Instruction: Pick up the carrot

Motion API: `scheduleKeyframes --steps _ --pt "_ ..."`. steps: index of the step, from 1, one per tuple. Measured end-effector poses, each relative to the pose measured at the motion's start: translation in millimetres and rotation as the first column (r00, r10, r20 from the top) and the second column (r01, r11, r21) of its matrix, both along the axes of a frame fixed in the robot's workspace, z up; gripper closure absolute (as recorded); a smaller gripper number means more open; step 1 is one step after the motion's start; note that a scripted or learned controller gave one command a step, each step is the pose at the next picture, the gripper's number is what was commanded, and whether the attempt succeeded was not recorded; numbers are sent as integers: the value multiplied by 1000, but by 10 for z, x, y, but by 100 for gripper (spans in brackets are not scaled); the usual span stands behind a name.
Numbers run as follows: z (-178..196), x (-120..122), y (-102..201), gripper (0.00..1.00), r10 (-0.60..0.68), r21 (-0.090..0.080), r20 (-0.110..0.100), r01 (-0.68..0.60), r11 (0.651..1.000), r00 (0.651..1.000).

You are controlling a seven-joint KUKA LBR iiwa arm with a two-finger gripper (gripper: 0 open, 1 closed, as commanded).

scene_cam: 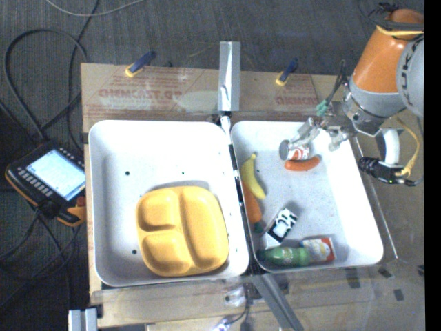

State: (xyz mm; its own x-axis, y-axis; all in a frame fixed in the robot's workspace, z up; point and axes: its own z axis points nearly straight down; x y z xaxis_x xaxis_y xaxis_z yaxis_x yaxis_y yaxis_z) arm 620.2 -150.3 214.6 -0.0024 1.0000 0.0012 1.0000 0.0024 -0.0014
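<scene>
From above, you see the carrot point(253, 210) lying against the left wall of the right bin point(358, 205), just below a banana point(252, 178). Your pincer point(324, 133) hovers over that bin's far right corner, well apart from the carrot, its fingers spread open and holding nothing. A yellow divided tray point(182, 229) sits in the left bin point(110, 185).

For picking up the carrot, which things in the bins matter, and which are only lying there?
Matter:
carrot, at the right bin's left wall
gripper, over the right bin's far side

Only lying there:
banana
sausage
can
green bottle
black-and-white box
yellow tray, in the left bin
</scene>
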Motion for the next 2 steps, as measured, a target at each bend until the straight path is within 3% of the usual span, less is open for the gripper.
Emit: scheduleKeyframes --steps 1,2 --pt "-261 -519 -163 0 -114 0 -1 114 993 993" --pt "-33 -1367 37 0 -70 -2 -2 70 998 998"
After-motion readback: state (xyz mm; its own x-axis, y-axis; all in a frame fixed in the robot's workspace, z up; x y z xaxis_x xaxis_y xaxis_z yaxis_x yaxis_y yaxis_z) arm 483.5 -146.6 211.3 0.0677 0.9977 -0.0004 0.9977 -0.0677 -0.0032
